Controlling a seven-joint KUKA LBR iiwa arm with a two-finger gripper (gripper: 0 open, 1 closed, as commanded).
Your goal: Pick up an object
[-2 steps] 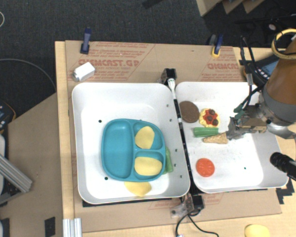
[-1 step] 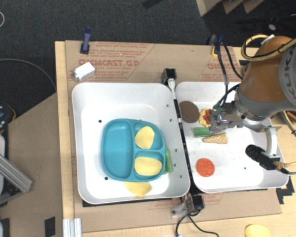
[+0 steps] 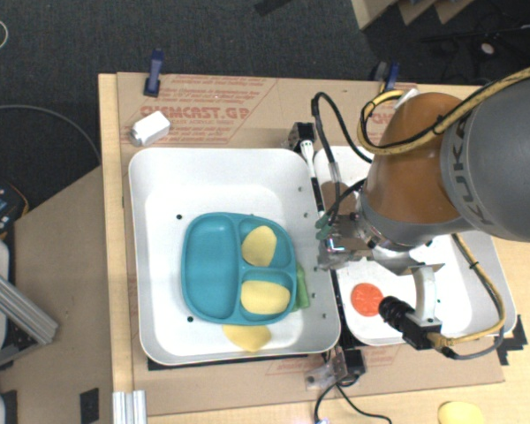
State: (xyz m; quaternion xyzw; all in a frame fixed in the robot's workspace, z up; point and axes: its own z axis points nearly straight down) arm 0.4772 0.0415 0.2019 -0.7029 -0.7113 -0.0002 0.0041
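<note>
Arm (image 3: 442, 170) over right bin (image 3: 490, 281); grip state unreadable.
"KUKA" on arm; board (image 3: 203, 104) print far-left reads "SUMCAST", partly legible.

The teal tray (image 3: 214, 268) crowds the left bin's (image 3: 155, 184) centre, leaving bare floor along its far side, while the arm (image 3: 424, 170) overhangs the right bin (image 3: 490, 263).

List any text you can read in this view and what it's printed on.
"KUKA": grey arm, letters on its side, seen partly at an angle.
Red print on the cardboard sheet behind the left bin: a large word and smaller lines, too blurred to read with certainty.
</note>
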